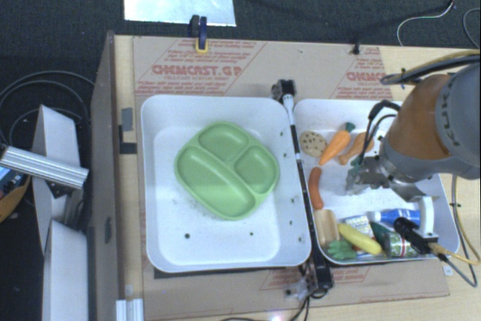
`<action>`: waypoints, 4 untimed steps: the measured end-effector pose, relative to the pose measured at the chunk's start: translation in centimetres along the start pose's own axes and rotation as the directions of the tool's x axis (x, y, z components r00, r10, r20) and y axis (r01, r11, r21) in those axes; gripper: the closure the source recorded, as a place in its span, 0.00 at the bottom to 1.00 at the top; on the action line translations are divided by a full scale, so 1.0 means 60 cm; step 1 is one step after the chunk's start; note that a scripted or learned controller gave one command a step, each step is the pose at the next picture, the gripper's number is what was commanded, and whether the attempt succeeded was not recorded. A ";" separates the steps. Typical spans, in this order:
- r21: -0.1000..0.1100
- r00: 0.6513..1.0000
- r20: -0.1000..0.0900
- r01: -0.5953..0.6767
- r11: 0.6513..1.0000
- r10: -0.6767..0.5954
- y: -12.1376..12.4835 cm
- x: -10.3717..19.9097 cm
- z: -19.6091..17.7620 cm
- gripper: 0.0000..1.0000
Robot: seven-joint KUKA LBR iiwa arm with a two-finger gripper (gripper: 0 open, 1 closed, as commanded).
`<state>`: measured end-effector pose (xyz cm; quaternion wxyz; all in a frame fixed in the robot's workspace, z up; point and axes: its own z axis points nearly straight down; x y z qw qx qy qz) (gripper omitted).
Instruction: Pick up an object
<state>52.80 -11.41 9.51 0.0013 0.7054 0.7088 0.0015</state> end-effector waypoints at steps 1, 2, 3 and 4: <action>-0.001 1.000 0.000 0.002 1.000 -0.002 0.001 0.000 -0.017 1.00; -0.003 1.000 -0.001 0.004 1.000 -0.004 0.003 0.000 -0.034 1.00; -0.005 1.000 -0.001 0.006 1.000 -0.006 0.004 0.001 -0.051 1.00; 0.002 1.000 0.000 -0.001 1.000 0.001 0.013 -0.008 -0.074 1.00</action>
